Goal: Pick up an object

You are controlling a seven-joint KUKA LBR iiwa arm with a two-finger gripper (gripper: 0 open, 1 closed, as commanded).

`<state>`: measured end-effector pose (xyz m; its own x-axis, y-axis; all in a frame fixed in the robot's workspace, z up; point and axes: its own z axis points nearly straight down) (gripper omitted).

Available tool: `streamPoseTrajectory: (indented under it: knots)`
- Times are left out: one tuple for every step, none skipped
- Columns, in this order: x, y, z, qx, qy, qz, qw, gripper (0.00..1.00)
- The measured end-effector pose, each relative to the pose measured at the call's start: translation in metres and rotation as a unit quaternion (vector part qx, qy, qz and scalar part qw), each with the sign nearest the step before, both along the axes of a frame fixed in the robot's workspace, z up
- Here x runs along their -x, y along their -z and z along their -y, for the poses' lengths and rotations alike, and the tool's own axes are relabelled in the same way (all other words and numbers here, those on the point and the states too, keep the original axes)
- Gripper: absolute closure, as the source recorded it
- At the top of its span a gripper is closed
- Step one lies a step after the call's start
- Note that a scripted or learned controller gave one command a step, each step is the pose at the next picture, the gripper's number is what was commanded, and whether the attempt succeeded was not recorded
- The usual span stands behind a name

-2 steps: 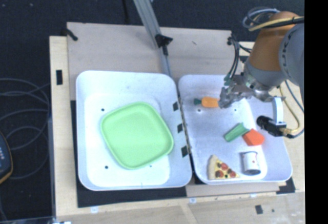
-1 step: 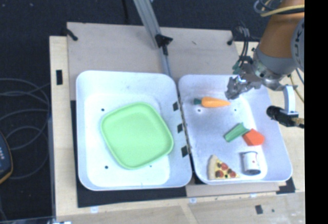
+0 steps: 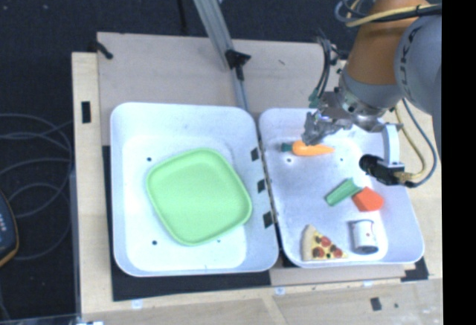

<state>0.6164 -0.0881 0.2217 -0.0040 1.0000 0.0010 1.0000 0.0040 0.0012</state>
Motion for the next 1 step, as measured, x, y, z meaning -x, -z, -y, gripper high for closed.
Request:
streamPoseTrajectory:
  knots:
    - [0.0162, 0.0045, -0.0470, 0.0003, 0.001, 0.000, 1.0000, 1.00]
